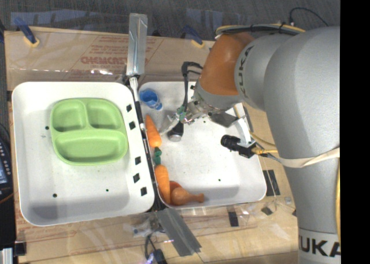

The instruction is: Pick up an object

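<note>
My gripper (176,127) reaches down into the upper left part of the right bin (231,170), hanging from the orange-banded wrist (222,66). A blue cup-like object (150,99) lies just to its left in the bin's back corner. An orange carrot (152,132) lies along the bin's left wall, right beside the gripper tip. A second carrot (162,179) lies further down that wall. A third orange piece (186,197) sits in the front left corner. Nothing is seen held.
The left bin (34,159) holds a green divided plate (89,129). A metal divider bar (136,43) rises between the bins at the back. The grey arm covers the right bin's right side, with a black fitting (236,144) over the bin floor.
</note>
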Motion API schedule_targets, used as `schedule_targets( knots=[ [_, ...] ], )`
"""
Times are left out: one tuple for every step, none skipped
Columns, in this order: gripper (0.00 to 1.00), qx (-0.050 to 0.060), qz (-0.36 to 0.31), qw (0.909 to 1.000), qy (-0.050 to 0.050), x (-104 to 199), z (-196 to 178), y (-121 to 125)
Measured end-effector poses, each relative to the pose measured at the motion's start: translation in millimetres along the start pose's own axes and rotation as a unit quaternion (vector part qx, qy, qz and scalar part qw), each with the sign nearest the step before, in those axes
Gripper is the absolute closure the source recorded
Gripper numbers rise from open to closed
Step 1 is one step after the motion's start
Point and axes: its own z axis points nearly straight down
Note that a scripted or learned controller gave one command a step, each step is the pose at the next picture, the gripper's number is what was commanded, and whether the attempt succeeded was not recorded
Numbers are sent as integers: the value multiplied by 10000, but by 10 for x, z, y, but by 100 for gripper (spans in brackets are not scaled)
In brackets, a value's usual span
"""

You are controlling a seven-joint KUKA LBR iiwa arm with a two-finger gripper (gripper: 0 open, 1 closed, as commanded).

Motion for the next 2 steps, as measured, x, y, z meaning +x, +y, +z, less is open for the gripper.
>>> schedule_targets(
  knots=[
    [100, 25, -13, 10000, 14, 0, -70, -10],
    [100, 6, 1235, 9923, 0, 222, -974, 190]
  ],
)
